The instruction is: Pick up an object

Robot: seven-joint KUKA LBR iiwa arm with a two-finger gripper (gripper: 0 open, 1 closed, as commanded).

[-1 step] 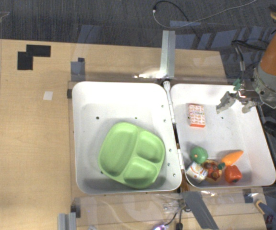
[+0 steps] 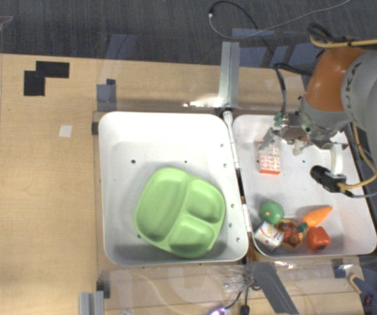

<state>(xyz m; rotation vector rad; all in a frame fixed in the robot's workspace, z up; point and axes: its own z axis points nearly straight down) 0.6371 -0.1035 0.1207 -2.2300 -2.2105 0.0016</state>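
My gripper (image 2: 284, 142) hangs over the back of the right bin (image 2: 365, 231), open, with nothing between its fingers. A small red and white carton (image 2: 269, 159) lies just below and in front of its left finger (image 2: 271, 136); I cannot tell whether they touch. Toward the front of that bin lie a green ball-like fruit (image 2: 271, 211), an orange carrot (image 2: 317, 215), a red pepper (image 2: 317, 239), a small white printed pack (image 2: 267, 235) and a dark reddish piece (image 2: 292, 231).
A light green divided plate (image 2: 180, 212) lies in the left bin (image 2: 119, 143), toward its front right. A metal divider (image 2: 235, 169) separates the bins. A black cable end (image 2: 326, 176) from the arm hangs over the right bin's right side.
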